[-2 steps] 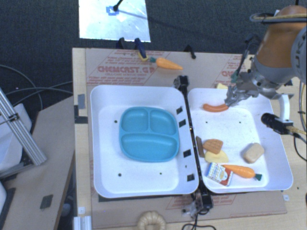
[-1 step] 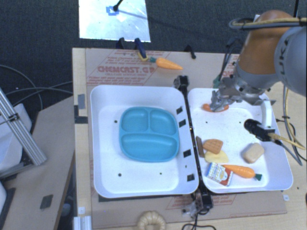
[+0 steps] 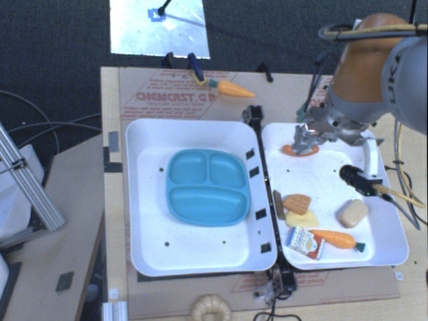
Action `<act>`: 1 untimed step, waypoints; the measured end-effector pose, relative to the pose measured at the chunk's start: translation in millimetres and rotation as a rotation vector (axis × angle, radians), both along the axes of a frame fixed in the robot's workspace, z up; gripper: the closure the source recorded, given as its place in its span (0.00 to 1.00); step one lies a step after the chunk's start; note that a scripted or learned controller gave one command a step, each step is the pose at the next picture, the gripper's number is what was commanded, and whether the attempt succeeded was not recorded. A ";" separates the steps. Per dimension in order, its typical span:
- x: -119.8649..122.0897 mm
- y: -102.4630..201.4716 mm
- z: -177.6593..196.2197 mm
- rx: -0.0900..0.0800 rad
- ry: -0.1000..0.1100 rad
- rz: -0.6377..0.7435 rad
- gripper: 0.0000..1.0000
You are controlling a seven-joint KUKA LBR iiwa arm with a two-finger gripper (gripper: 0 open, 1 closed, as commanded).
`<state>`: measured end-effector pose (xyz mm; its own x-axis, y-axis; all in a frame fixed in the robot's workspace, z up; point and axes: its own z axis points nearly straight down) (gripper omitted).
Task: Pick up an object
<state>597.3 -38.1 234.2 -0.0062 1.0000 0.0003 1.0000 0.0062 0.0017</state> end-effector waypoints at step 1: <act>-8.3 -7.3 -4.4 -0.001 0.002 -0.005 1.00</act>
